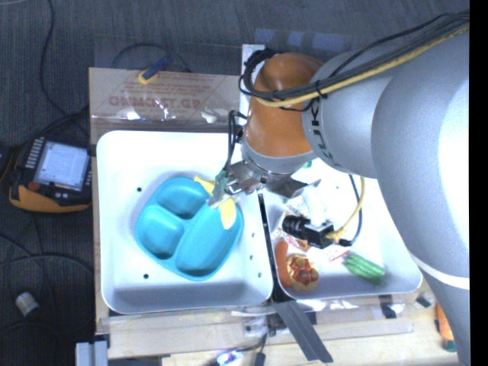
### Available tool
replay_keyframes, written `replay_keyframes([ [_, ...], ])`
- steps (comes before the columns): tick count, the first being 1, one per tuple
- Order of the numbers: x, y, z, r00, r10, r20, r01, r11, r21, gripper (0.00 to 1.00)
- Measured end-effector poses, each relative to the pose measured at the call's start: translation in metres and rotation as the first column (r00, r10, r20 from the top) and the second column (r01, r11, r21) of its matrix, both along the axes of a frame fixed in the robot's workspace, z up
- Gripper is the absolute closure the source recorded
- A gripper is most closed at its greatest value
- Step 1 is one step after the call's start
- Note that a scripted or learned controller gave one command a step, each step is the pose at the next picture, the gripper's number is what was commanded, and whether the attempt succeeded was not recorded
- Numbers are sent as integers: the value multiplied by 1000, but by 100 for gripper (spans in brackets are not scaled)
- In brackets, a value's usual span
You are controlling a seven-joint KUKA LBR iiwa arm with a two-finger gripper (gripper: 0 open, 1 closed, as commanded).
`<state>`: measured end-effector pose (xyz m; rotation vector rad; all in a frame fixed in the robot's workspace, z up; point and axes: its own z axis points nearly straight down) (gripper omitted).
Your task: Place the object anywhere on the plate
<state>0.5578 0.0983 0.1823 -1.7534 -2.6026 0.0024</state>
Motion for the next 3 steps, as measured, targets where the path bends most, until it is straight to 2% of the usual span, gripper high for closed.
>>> replay_keyframes([
  [1,-30,65,59,1000,19,0,-19,1000,-1,100],
  [2,-23,63,-24,1000,-29,-1,29,1000,-3,100],
  [3,-23,64,-24,1000,-28,-2,28,1000,-1,0],
])
